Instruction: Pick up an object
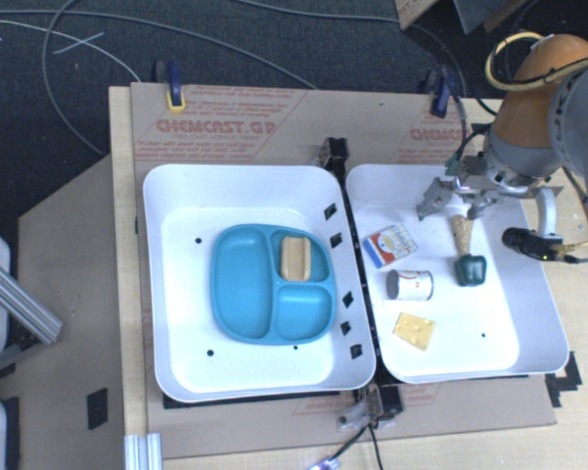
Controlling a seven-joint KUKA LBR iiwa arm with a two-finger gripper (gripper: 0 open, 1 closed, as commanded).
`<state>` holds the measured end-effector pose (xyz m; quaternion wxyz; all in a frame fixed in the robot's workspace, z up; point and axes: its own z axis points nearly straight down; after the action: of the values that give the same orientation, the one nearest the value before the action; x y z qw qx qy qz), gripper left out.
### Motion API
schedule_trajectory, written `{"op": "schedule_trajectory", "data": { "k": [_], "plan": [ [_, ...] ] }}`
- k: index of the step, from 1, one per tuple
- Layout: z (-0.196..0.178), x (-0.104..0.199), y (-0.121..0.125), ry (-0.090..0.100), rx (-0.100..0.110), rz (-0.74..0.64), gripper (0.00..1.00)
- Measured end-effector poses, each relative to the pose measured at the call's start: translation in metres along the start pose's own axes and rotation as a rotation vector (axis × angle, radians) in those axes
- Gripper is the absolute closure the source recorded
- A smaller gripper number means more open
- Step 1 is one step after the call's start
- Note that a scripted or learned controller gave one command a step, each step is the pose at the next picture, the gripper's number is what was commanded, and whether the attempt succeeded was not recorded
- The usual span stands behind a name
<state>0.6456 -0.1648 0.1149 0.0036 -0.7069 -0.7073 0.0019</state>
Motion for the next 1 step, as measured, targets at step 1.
{"op": "schedule_trajectory", "data": {
  "k": [1],
  "plan": [
    [0.0204, -0.0006, 0.0063, -0.007, -0.024, -0.002, 0.00]
  ]
}}
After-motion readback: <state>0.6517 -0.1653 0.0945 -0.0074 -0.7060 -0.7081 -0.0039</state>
